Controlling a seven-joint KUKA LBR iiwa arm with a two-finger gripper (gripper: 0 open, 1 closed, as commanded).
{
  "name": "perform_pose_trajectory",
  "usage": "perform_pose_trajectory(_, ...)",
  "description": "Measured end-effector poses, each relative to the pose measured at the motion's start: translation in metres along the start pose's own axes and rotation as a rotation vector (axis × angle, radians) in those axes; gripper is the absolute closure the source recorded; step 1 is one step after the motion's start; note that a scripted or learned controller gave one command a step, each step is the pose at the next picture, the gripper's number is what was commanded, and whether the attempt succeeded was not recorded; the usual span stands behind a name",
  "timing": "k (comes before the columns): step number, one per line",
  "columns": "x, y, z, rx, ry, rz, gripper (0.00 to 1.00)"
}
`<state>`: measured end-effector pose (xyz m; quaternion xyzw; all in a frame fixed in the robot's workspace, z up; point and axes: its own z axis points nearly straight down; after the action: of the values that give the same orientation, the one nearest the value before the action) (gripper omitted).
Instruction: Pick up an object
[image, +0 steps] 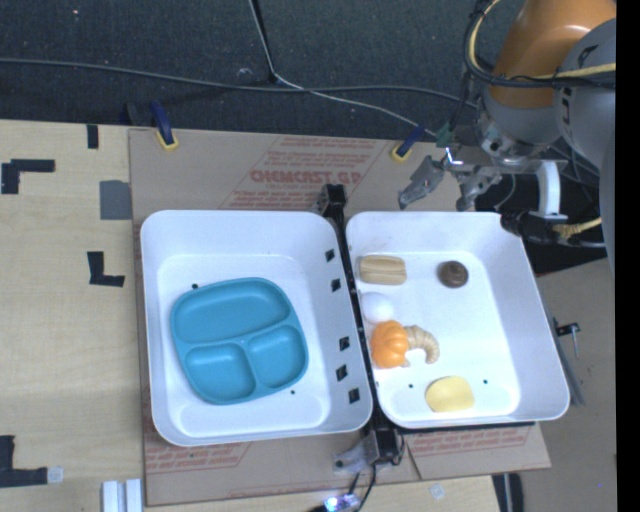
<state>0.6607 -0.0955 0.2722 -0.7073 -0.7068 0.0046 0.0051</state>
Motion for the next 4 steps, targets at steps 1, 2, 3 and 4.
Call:
perform_pose_trajectory(1,0.0,0.002,-0.008,-0.012,-0.001,-0.003,0.0)
perform_pose_trajectory(2,-0.004,-0.002,0.037,-0.009,-0.002,-0.002,0.0)
perform_pose_trajectory(3,-0.001,-0.012,0.096,-0.007,-0.001,-0.003,0.0)
perform_pose_trajectory(4,-0.002,-0.009,0.14,-0.008,-0.002,-0.003,0.0)
